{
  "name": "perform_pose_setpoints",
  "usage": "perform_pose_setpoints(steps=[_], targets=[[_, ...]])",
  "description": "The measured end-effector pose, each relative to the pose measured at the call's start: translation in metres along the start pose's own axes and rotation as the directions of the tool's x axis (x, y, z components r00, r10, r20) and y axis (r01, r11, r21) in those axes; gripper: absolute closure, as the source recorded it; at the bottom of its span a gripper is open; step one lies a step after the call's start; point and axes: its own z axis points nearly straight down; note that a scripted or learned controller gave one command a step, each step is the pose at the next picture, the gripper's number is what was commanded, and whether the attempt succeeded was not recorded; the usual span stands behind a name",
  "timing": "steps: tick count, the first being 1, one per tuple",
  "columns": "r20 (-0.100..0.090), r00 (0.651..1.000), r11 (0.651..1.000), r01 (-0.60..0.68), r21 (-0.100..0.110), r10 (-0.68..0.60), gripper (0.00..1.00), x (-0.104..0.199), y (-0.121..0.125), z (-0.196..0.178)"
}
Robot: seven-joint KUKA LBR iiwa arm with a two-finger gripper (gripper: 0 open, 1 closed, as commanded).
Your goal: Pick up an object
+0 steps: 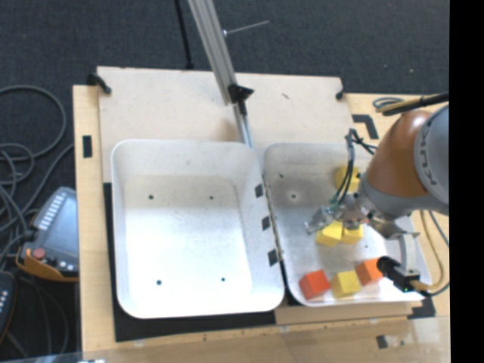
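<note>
A: Nearest the camera, along the front wall of the right bin (281, 203), three blocks are seen in a row: a red-orange block (314, 283) toward seven o'clock of that bin, a yellow block (347, 282) just beside it at six o'clock, and an orange block (368, 271) next, toward five o'clock.

B: And what is seen of the gripper (342, 221)?

A: It is lowered into the middle of the right bin, below the orange band (397, 161) of the arm, which enters from three o'clock. Two yellow blocks (338, 234) are found directly under it, touching one another. Whether either is pinched between the fingers cannot be told, and whether the claw is spread or pressed together cannot be told either, since the wrist hides it.

B: Is anything noted farther back?

A: One more yellow piece (344, 178) is partly covered by the arm, toward twelve o'clock of the right bin. Cables (349, 174) are run down the wrist beside it.

B: And the other side?

A: The left bin (121, 203) is set at nine o'clock of the right one, their walls touching. Farthest back, at twelve o'clock of the bench, a slanted aluminium post (214, 44) is mounted.
</note>
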Motion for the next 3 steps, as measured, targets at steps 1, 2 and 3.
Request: perform_pose_setpoints(steps=[1, 2, 3], targets=[[0.003, 1.0, 1.0, 0.0, -0.009, 0.0, 0.0, 0.01, 0.001, 0.003], [0.004, 1.0, 1.0, -0.002, -0.017, 0.002, 1.0, 0.01, 0.003, -0.009], [-0.016, 1.0, 1.0, 0.011, 0.024, -0.011, 1.0, 0.109, 0.03, -0.079]])
